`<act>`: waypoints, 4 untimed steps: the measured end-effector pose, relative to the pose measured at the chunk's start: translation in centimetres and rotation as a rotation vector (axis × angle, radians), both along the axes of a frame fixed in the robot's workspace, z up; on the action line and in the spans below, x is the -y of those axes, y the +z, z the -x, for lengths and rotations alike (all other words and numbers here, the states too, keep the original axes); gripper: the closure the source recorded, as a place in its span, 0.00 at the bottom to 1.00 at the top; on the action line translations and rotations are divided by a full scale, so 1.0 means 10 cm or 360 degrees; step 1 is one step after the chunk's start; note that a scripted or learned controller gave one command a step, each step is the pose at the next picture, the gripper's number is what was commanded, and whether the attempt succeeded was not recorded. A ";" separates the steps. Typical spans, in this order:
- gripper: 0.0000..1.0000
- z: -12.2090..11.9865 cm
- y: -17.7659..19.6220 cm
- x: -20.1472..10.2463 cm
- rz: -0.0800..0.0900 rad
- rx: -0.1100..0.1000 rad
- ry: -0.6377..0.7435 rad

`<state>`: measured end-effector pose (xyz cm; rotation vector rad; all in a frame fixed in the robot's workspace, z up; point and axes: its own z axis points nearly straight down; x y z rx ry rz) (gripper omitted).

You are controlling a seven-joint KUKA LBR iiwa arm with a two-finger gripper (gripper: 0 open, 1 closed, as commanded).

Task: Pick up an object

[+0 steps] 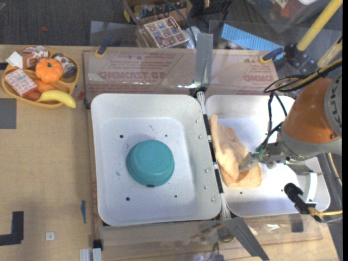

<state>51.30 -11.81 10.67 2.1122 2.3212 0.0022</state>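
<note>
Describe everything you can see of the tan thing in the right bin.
The tan object looks like soft, crumpled cloth or a pouch, pale peach with a darker orange lower edge. It lies flat and elongated along the left wall of the right bin, running from near the bin's upper left corner down toward its middle. The gripper is down at its lower right part, touching it; a firm grasp isn't evident.

Bench (43,162) with two white bins (103,145)
</note>
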 end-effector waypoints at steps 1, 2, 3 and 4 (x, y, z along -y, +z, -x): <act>0.00 0.02 -0.16 -0.09 0.0004 0.0013 0.0108; 1.00 0.01 -0.05 -0.10 -0.0001 0.0019 0.0108; 0.00 0.01 -0.05 -0.10 0.0000 0.0019 0.0108; 1.00 0.00 0.04 -0.09 0.0001 0.0022 0.0104</act>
